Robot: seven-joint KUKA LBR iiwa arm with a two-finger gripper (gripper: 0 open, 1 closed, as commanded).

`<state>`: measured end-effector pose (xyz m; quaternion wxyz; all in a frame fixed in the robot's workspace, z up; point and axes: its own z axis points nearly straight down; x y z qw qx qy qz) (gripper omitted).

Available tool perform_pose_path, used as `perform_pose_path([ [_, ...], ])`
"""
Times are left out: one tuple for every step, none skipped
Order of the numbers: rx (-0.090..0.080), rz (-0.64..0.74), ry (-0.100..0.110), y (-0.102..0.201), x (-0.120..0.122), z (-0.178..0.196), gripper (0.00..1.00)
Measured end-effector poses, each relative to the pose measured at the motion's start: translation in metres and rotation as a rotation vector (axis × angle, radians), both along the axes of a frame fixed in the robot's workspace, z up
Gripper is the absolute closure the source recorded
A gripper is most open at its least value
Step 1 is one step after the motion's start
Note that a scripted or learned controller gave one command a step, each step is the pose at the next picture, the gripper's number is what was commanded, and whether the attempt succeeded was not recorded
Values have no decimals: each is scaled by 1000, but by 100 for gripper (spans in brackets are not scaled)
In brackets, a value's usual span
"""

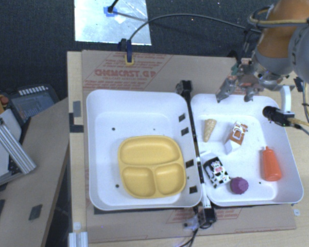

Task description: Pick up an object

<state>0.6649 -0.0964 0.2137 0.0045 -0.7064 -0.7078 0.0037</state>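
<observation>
Grey open claw (234,95) above right bin (291,161).

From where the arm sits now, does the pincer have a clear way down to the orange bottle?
Probably yes. The pincer hovers over the right bin's far edge, and the orange bottle lies by itself near the right wall with nothing on top or touching it.

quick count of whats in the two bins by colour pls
yellow: 1, the divided tray in the left bin
tan: 1, the cone
orange: 1, the bottle
purple: 1, the ball
white and orange: 1, the carton
black and white: 1, the cow-patterned toy
total: 6, five of them in the right bin
</observation>
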Motion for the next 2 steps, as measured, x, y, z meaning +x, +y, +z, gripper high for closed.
perform_pose_path([
  [-1,1,-13,0,2,9,0],
  [-2,-1,-11,-3,2,-33,0],
])
